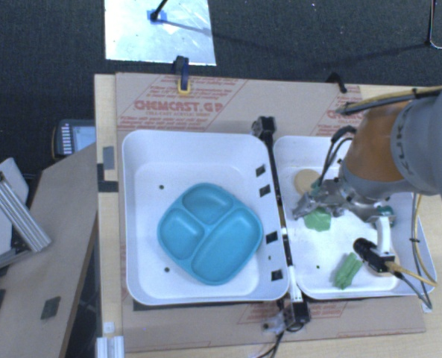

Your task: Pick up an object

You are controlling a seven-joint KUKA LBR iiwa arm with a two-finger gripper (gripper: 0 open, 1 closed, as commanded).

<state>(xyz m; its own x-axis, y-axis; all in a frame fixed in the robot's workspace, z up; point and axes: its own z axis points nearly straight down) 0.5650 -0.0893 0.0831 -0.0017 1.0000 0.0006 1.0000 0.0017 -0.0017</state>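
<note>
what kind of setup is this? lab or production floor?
Likely a robotics lab test bench, not production: two white bins clamped on a cardboard-covered bench, a grey arm's gripper over small items like a green block, and loose cables.

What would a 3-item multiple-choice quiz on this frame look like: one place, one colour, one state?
1. Where does the divided plate lie?
A. left bin
B. right bin
C. on the cardboard

2. What colour is the block near the right bin's front edge?
A. red
B. green
C. yellow

3. Where is the gripper?
A. over the left bin
B. outside both bins
C. low in the right bin, at a small green piece

Answers:
1 A, the blue plate sits inside the left bin.
2 B, it is plainly green.
3 C, the arm reaches from the right into the right bin.
</note>
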